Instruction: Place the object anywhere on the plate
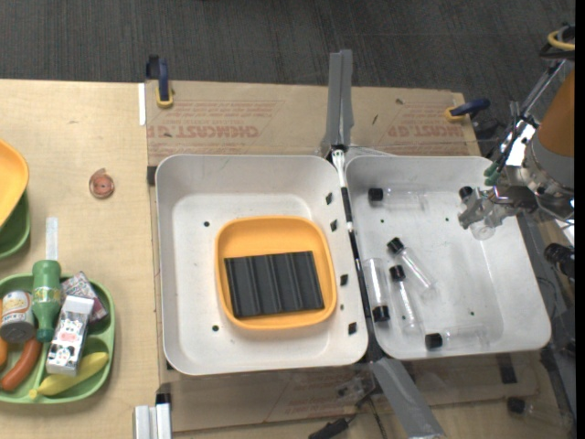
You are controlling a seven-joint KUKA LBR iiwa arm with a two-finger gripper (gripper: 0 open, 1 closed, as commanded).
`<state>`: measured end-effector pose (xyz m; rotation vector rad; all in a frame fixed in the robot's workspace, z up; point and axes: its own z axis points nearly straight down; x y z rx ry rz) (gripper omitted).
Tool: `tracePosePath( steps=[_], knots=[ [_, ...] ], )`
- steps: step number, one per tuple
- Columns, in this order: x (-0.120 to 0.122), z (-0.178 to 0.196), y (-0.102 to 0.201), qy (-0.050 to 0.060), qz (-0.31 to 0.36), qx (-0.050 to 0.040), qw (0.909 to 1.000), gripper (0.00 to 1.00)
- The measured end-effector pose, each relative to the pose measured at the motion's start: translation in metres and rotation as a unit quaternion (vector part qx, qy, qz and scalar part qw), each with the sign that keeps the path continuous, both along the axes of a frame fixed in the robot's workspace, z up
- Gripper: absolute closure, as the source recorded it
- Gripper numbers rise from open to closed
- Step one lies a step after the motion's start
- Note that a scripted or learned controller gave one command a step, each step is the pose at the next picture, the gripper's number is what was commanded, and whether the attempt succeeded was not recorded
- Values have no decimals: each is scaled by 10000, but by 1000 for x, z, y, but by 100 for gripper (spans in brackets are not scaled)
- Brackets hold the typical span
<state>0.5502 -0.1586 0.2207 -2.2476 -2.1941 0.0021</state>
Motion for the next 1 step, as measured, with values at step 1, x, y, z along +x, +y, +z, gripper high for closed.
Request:
tracePosePath(
  steps=[1],
  knots=[
    [79, -32, -58, 2, 526, -7, 9986, 100]
  ],
)
